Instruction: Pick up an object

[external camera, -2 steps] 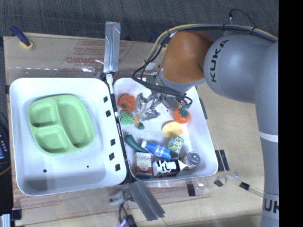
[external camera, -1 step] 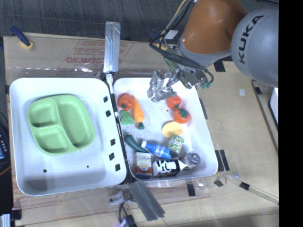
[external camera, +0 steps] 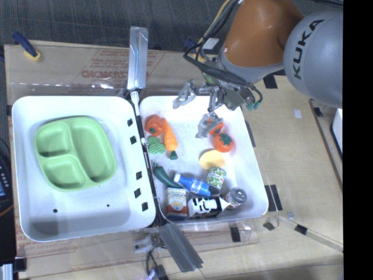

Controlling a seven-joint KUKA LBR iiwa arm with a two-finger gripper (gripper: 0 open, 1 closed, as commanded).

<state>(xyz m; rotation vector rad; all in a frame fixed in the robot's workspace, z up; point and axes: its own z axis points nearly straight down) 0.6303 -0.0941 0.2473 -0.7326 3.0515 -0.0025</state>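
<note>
The arm [external camera: 274, 34] reaches in over the right bin [external camera: 250, 156], with the left bin [external camera: 23, 174] beside it holding a green tray [external camera: 74, 152]. The tool [external camera: 211, 116] hangs above the right bin's upper part, fingers spread apart, gripping nothing. Just below it lies a tomato [external camera: 223, 143]. A carrot [external camera: 168, 135] lies left, a lemon [external camera: 211, 158] lower, bottles [external camera: 192, 185] nearest the front wall.

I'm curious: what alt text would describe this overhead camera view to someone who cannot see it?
A grey and orange robot arm's gripper hangs over the right white bin of toy food, just above a red plastic tomato. The left white bin holds a green divided plate.
</note>
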